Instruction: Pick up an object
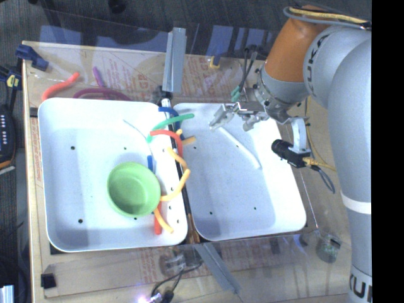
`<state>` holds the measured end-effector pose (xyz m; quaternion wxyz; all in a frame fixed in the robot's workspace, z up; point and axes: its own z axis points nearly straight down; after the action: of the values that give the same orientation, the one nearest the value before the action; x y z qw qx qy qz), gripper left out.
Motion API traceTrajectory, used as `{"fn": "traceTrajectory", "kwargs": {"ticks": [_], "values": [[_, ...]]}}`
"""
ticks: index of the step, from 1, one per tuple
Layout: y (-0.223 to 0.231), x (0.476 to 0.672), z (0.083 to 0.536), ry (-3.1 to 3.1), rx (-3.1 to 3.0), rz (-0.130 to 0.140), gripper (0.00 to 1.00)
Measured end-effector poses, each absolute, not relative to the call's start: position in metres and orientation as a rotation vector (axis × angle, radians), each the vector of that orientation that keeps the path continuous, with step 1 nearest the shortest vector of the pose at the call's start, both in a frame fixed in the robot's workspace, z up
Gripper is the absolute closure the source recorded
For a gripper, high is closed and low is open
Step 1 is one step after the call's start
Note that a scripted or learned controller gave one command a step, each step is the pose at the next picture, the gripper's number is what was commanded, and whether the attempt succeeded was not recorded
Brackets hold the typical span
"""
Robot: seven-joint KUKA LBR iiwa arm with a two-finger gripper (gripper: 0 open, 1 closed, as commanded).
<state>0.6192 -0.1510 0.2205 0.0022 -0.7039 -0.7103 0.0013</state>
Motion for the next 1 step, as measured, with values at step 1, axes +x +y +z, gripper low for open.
{"fn": "traceTrajectory", "kwargs": {"ticks": [1], "values": [[-0.1197, 0.6552, 0.1143, -2.194, -2.241, 0.006, 0.00]]}}
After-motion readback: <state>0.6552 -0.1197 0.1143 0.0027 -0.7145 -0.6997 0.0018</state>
